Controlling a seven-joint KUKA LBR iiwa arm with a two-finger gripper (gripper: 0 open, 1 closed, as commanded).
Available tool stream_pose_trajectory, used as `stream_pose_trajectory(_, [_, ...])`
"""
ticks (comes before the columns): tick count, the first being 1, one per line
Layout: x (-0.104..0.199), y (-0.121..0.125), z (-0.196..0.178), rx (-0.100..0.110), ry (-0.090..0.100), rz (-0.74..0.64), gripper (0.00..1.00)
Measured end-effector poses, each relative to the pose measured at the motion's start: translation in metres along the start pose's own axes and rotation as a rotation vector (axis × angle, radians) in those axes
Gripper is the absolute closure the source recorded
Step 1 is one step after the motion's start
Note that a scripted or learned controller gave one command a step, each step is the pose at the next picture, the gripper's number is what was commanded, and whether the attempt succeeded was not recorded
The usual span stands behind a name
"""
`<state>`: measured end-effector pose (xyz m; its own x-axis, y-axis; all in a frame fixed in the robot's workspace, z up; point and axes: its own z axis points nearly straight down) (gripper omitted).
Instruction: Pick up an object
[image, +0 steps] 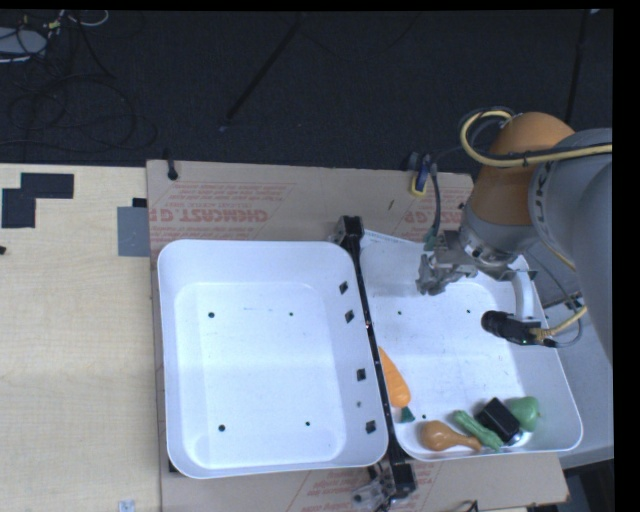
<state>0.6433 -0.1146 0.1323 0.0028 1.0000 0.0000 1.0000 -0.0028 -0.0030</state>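
Note:
The right bin (450, 340) holds several small objects near its front edge. An orange carrot-shaped piece (394, 380) lies against the divider. A tan pear-shaped piece (443, 436), a green stick-like piece (474, 428), a black block (497, 418) and a green rounded piece (524, 410) cluster at the front right corner. My gripper (433, 277) hangs over the back part of the right bin, well apart from all of these. Nothing shows between its fingers.
The left bin (260, 360) sits beside the right one, joined by a black divider rail (362, 330). Both rest on a cardboard sheet (260, 205). A black cable fitting (512, 327) hangs off the arm over the right bin's far side.

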Motion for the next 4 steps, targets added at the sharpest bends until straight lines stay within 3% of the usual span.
stream_pose_trajectory(1, [0.034, -0.04, 0.046, 0.008, 0.003, -0.004, 1.0])
stream_pose_trajectory(2, [0.013, 0.004, -0.138, -0.02, -0.004, -0.004, 1.0])
stream_pose_trajectory(3, [0.083, -0.016, -0.05, 0.008, 0.003, -0.008, 1.0])
stream_pose_trajectory(4, [0.15, -0.017, -0.055, 0.001, 0.003, -0.009, 1.0])
